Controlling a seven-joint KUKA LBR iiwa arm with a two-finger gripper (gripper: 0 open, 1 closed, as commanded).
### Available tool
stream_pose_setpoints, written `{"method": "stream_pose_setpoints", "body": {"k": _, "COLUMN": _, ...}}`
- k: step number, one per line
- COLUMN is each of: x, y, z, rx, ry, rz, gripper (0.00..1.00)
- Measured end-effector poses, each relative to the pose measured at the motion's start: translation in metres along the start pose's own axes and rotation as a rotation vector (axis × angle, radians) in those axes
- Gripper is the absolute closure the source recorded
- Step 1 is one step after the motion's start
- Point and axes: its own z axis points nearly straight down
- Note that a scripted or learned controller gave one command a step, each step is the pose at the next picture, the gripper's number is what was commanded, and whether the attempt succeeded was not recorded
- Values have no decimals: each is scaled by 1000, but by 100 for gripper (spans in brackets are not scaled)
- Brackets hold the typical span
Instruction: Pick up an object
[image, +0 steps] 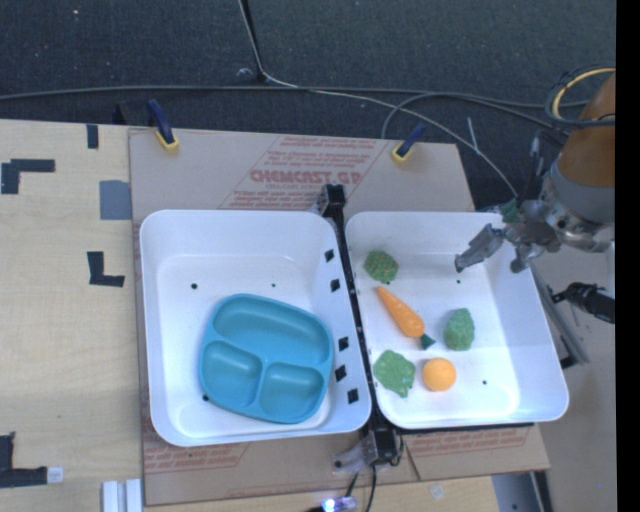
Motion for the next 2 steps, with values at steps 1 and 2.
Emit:
{"method": "stream_pose_setpoints", "body": {"k": 1, "x": 0, "y": 3, "z": -7, "rx": -13, "ry": -3, "rz": -4, "gripper": 0}}
{"method": "stream_pose_setpoints", "body": {"k": 2, "x": 1, "y": 2, "z": 57, "rx": -8, "ry": -2, "rz": -3, "gripper": 0}}
